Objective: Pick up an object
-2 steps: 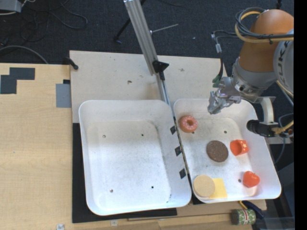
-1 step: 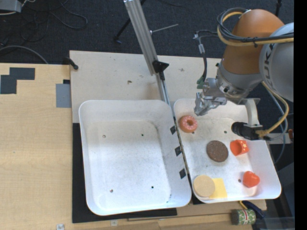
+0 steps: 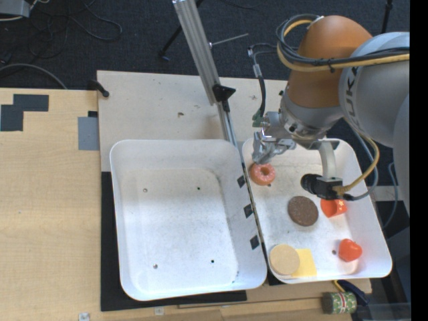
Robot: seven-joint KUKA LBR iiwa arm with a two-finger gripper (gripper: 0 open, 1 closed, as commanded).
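My gripper (image 3: 263, 158) hangs over the far left part of the right bin (image 3: 374, 259), its metal fingers pointing down just above a pink frosted donut (image 3: 262, 174). The donut lies on the bin floor against the left wall, right under the fingertips. Whether the fingers touch it is hidden by the wrist. Further along the bin floor lie a brown round patty (image 3: 303, 210), an orange-red piece (image 3: 333, 207), a red piece (image 3: 349, 249), a tan round bun (image 3: 285, 259) and a yellow cheese slice (image 3: 306, 263).
The left bin (image 3: 134, 159) stands beside the right one, with only dark specks on its floor. A slanted aluminium post (image 3: 200, 52) rises behind the divider between the bins. A small green can (image 3: 341, 303) lies on the bench in front of the right bin.
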